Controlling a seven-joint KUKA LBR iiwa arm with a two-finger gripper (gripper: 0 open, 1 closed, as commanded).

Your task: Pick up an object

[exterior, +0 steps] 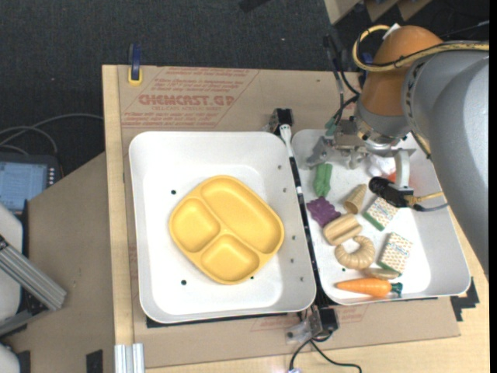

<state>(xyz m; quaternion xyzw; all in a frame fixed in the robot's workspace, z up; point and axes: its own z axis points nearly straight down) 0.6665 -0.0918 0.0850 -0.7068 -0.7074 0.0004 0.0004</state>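
Note:
The right bin point(443, 274) holds several toy foods: a green pickle point(322, 179), purple grapes point(321, 209), a tan bread roll point(342, 228), a pretzel-like ring point(355, 252), a carrot point(366, 287), a cork-like cylinder point(356, 199) and two small printed boxes point(380, 213) point(395, 252). My gripper point(351, 150) hangs over the far end of this bin, just above and right of the pickle. Nothing shows between its fingers.
The left bin point(147, 231) carries a yellow three-compartment plate point(225, 228) at its middle. A ridge between the bins point(299, 200) separates them. The arm's grey body point(458, 107) covers the right bin's far right corner.

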